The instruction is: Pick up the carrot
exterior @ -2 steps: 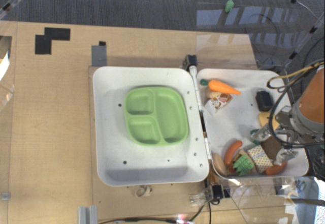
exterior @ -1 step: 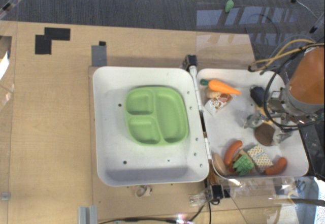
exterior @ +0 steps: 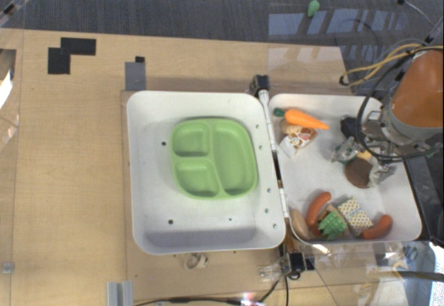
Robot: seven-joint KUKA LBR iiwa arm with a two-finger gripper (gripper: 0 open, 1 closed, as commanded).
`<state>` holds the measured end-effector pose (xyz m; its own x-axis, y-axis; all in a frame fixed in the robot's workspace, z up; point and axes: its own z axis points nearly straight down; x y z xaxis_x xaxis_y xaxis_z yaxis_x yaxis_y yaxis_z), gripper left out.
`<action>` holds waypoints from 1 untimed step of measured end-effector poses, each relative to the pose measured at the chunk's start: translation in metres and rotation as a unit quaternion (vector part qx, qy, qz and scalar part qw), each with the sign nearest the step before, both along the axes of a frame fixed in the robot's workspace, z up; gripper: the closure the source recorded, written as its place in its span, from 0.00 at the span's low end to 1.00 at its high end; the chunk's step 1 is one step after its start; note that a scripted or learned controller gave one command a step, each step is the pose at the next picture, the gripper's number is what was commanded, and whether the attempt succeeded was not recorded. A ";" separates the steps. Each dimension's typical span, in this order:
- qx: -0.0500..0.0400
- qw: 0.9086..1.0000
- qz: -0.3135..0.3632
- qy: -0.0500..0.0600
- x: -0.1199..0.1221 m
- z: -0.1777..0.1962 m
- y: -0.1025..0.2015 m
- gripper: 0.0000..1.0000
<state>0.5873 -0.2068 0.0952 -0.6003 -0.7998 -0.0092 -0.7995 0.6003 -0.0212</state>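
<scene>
Right bin (exterior: 409, 200), far corner: carrot (exterior: 305, 118) | packet (exterior: 297, 138) print unreadable

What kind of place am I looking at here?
Probably a robotics lab: a robot arm reaches over two white bins, one holding toy food like a carrot, with cables and tripod legs nearby.

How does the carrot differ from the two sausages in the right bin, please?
The carrot is orange, tapered and green-topped; the sausages are red-brown with rounded ends. The carrot lies at the bin's far edge, the sausages near its front edge among other toy food. All lie flat in the right bin.
</scene>
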 end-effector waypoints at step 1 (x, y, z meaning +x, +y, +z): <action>0.004 0.992 -0.128 -0.003 0.059 0.002 0.063 0.00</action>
